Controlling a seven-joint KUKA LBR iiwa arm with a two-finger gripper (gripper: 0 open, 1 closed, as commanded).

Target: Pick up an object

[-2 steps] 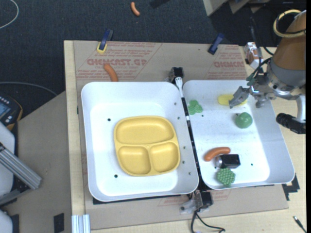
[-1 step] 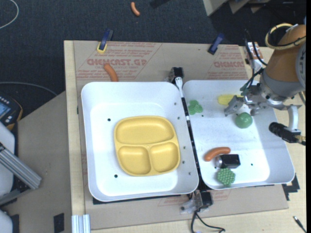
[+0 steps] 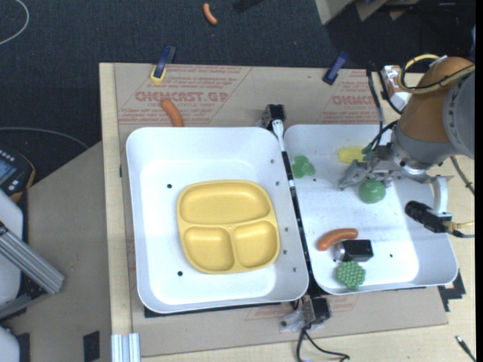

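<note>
On the counter (image 3: 226,89), in the right bin (image 3: 400,262), the tool (image 3: 367,181) stands with fingers spread wide over a green ball (image 3: 371,193), beside a yellow piece (image 3: 349,154).

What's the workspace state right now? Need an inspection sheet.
Surface: cardboard-topped bench, two shallow white bins.
Job's things: right bin holds green round ball, yellow piece, light green lump, orange sausage, black block, knobbly green piece.
Clutter: yellow three-compartment tray in left bin; orange sausage on cardboard.
Gripper: gripper over the ball; grasp unclear.
Cables: wires at bench front.
Surroundings: dark carpet.
</note>
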